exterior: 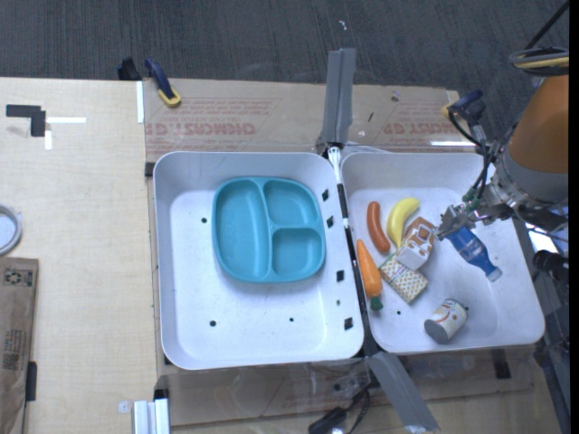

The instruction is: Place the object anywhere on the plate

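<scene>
The blue plastic bottle (473, 250) lies in the right bin (516, 328), well right of the plate (269, 229), its long axis slanting with the white-capped end pointing toward the bin's lower right. The gripper (460, 216) hangs at its upper end; whether its fingers are apart or closed cannot be told. The turquoise plate, smooth, rounded and three-sectioned, sits in the left bin (181, 324) on a pale wood table (72, 206) above dark carpet (226, 16).

I count two white bins: the left bin (181, 269) and the right bin (507, 324). One blue plate (269, 230) with three compartments. At my nine o'clock: one banana (401, 221), one sausage (377, 226), one carrot (366, 269), one bottle (472, 250), one can (445, 320), two small boxes (417, 240) (404, 280).
</scene>
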`<control>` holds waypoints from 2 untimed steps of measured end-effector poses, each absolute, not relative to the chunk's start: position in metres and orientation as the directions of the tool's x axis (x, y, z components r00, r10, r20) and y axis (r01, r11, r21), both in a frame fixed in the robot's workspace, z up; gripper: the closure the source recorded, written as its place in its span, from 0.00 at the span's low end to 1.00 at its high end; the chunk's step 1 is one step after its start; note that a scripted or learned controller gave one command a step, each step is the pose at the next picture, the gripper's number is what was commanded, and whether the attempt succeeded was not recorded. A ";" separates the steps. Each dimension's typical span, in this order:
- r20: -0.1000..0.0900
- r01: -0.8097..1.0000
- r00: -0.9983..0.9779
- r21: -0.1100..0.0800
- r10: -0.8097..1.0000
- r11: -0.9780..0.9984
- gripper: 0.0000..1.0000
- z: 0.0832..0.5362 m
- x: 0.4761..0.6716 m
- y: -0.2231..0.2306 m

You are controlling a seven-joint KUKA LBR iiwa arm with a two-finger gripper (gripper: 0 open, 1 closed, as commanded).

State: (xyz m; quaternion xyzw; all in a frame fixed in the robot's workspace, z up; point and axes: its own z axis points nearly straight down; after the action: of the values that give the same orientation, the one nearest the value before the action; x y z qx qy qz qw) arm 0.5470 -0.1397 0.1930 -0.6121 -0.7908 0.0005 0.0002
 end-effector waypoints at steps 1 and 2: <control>-0.001 0.965 -0.261 -0.001 0.965 0.261 1.00 0.276 0.563 -0.102; 0.000 0.925 -0.380 -0.003 0.925 0.380 1.00 0.190 0.614 -0.043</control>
State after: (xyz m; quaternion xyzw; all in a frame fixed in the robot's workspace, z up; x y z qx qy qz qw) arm 0.6138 -0.0431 0.1902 -0.5567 -0.8307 0.0012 0.0010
